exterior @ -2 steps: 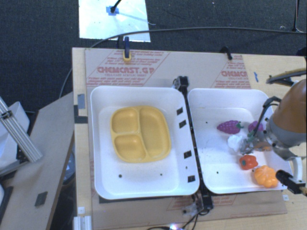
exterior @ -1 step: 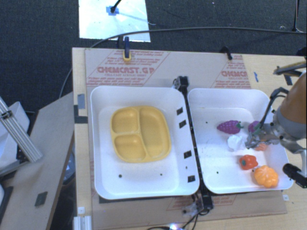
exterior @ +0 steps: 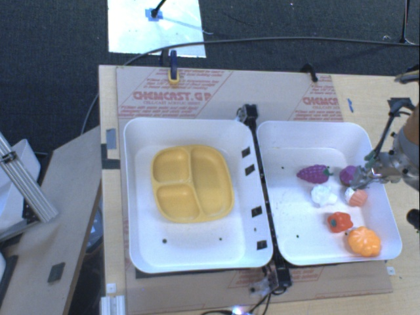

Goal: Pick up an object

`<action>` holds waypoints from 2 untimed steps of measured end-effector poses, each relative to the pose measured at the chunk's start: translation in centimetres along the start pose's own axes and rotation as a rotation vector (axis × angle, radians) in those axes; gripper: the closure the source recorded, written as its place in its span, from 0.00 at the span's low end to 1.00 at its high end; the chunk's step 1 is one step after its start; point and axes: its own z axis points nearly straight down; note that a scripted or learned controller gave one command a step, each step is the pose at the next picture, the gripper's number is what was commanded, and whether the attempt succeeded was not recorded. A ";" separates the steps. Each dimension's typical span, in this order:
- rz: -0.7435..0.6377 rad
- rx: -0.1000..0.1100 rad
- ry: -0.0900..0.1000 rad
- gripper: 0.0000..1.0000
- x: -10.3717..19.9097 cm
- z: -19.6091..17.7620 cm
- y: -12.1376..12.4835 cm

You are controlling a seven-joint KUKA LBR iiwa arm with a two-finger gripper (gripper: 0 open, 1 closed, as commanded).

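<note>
From my remote station I see the two white bins side by side on the bench. The left bin (exterior: 138, 195) holds a yellow divided plate (exterior: 192, 182) with three compartments, lying flat near the middle of it.

The right bin (exterior: 308, 136) holds the small toy foods, all gathered in its 3 to 5 o'clock part. A purple grape bunch (exterior: 314, 173) lies near the centre. At 3 o'clock from it there is a round purple piece (exterior: 348, 174). A white piece (exterior: 322, 195) lies just below the grapes, at 6 o'clock from them. A small peach-coloured piece (exterior: 357, 197) is beside the white one, at its 3 o'clock. A red piece with green top (exterior: 339, 222) and an orange pumpkin (exterior: 364, 241) are toward 5 o'clock of the bin.

The gripper (exterior: 366, 177) comes in from 3 o'clock and is low over the bin, just beside the round purple piece and above the peach-coloured piece. I cannot tell its state, and I see no object clearly held.
</note>
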 end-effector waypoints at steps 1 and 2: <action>-0.002 -0.001 0.000 1.00 0.7 -5.8 -0.4; -0.002 0.001 0.001 1.00 0.7 -9.3 -0.2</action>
